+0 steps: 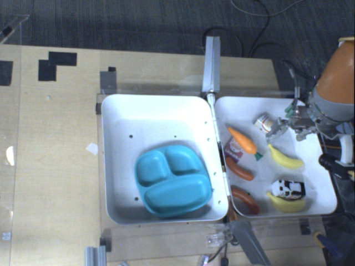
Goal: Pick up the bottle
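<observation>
Gripper (279, 127) hangs over the far part of the right bin (327, 204), its fingers pointing toward the silvery bottle (264, 123) lying there; whether they are parted or closed, or touch it, cannot be told. Nearby lie a carrot (243, 139), two bananas (285, 157), two sausages (239, 169) and a black-and-white toy (290, 189). A blue tray (173, 180) sits in the left bin (119, 148).
</observation>
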You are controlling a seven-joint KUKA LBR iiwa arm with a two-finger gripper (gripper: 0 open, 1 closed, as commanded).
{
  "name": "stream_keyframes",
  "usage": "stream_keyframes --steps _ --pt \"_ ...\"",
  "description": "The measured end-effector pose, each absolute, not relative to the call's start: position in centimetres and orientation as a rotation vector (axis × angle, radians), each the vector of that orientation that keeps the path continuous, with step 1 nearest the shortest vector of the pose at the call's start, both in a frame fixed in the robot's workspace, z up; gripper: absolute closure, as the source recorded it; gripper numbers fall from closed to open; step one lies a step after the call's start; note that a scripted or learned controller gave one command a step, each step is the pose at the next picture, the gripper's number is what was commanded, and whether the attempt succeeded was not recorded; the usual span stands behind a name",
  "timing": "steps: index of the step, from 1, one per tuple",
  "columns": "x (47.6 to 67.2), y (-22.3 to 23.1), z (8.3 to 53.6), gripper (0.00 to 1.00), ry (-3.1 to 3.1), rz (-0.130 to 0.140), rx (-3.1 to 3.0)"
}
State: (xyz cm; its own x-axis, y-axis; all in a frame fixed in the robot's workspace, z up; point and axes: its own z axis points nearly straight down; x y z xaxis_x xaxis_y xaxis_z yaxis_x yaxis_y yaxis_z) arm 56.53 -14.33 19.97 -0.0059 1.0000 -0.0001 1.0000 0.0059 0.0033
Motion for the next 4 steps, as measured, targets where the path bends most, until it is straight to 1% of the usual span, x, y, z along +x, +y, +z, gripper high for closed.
stream_keyframes --steps 1,3,4 --pt "49.0 -19.4 17.9 0.0 1.918 0.003 2.485" --pt "48.8 -20.0 18.2 0.0 1.972 0.004 2.441" --pt "48.8 -19.9 19.5 0.0 1.996 0.005 2.42"
